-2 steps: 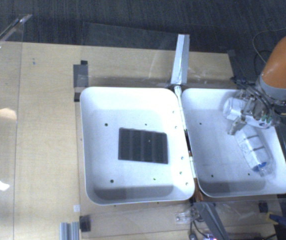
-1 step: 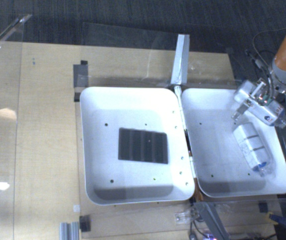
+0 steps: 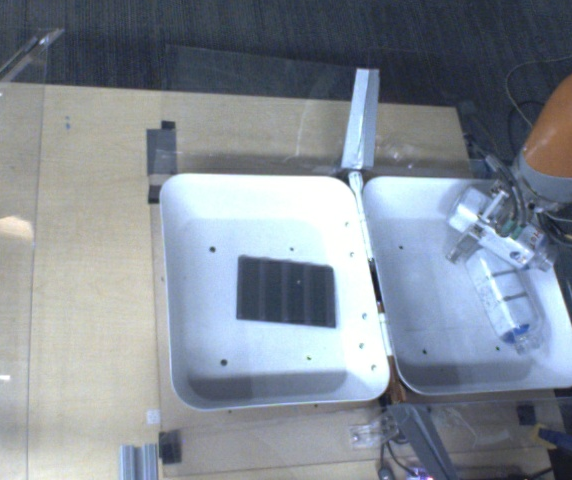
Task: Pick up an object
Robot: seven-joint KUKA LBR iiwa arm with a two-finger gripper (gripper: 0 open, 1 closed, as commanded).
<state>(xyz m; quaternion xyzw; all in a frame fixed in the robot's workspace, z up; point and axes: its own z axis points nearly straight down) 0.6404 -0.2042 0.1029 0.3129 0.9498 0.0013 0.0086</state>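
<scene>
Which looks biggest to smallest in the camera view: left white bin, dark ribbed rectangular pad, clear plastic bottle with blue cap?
1. Left white bin, largest by far.
2. Dark ribbed rectangular pad, lying on that bin's floor.
3. Clear plastic bottle with blue cap, in the right white bin; its see-through outline is faint, so its extent is approximate.

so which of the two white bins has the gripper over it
The right-hand shallow white bin, the one holding a clear plastic bottle. The two-finger gripper hangs over its far right part; the left white bin holds a dark ribbed rectangle.
</scene>
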